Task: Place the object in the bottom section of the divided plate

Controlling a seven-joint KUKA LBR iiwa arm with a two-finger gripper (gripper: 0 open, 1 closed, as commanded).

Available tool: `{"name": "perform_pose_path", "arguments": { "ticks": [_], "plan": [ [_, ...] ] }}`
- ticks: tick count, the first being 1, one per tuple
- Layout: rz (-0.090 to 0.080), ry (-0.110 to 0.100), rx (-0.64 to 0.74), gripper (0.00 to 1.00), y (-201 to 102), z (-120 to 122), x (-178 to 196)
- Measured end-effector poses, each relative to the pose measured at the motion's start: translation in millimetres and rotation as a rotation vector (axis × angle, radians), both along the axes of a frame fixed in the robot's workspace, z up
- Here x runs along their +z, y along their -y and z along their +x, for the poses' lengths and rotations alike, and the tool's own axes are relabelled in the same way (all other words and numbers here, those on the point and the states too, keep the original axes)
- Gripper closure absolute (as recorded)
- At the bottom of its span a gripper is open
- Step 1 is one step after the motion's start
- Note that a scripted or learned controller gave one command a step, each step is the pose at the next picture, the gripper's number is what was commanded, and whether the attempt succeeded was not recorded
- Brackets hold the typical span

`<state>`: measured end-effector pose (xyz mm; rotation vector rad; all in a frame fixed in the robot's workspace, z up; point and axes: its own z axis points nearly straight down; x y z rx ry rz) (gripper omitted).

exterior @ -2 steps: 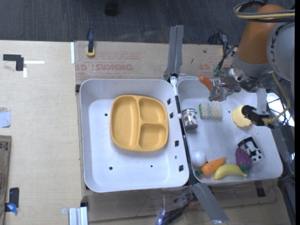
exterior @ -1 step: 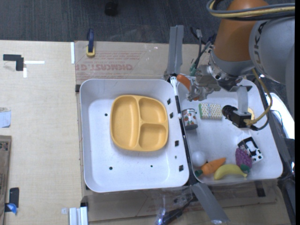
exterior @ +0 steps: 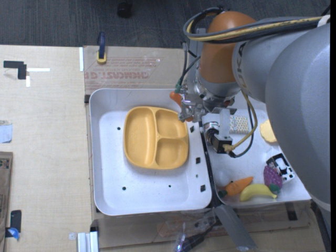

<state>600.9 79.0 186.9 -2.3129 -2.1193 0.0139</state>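
A yellow divided plate (exterior: 156, 137) lies in the left white bin (exterior: 107, 156), with one long section on its left and two smaller ones on its right. My gripper (exterior: 187, 112) hangs over the plate's upper right rim, by the wall between the two bins. A small orange piece (exterior: 175, 95) pokes out just up and left of the gripper. I cannot tell whether it is held. The arm's grey body and orange band (exterior: 226, 46) hide much of the right bin.
The right bin (exterior: 294, 193) holds a white textured block (exterior: 239, 123), a yellow round piece (exterior: 268, 132), purple grapes (exterior: 273, 176), a black-and-white item (exterior: 284, 167), a carrot (exterior: 239, 185) and a banana (exterior: 257, 193). A cable loop (exterior: 231, 148) hangs below the wrist.
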Motion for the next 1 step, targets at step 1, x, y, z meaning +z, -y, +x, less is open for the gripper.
{"name": "perform_pose_path", "arguments": {
  "ticks": [1],
  "plan": [
    [0.000,0.001,0.000,0.00,0.2,0.1,0.2]
  ]
}}
